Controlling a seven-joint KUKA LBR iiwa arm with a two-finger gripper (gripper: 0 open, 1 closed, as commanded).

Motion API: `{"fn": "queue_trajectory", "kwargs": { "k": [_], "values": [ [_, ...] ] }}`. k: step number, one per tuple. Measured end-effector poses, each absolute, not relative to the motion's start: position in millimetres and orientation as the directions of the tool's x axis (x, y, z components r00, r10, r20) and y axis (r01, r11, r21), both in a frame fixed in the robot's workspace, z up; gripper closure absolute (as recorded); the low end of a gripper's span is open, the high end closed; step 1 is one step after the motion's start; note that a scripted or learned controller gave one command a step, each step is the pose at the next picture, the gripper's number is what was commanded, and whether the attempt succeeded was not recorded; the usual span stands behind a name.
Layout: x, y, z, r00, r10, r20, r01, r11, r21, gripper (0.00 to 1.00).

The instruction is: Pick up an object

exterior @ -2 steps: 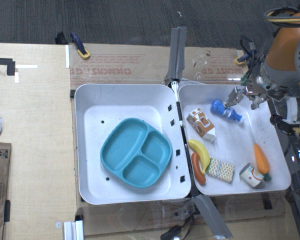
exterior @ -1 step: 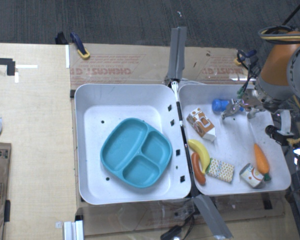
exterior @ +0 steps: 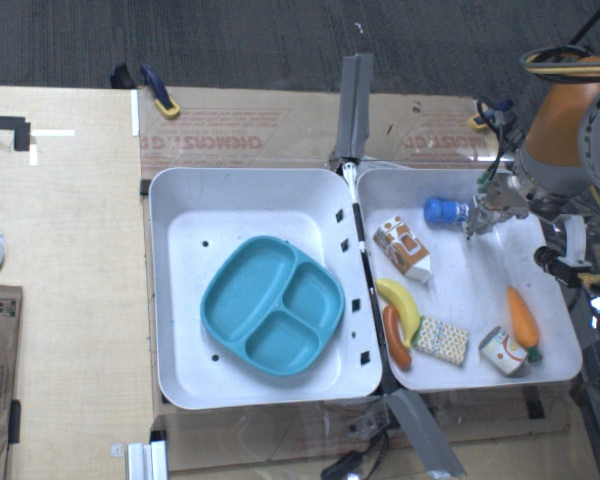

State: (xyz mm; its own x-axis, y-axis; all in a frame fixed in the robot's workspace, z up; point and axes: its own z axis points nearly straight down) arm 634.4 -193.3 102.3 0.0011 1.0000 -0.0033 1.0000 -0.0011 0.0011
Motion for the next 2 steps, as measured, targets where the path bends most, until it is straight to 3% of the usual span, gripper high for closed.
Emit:
{"fn": "queue_trajectory", "kwargs": {
  "k": [1, 2],
  "values": [
    [634.1, -193.3, 101.7, 0.001, 1.000, -0.003, 1.000, -0.001, 0.000, 0.00],
    [634.8, -194.0, 112.3, 0.000, 1.000, -0.005, 1.000, 0.000, 0.003, 1.00]
  ]
}}
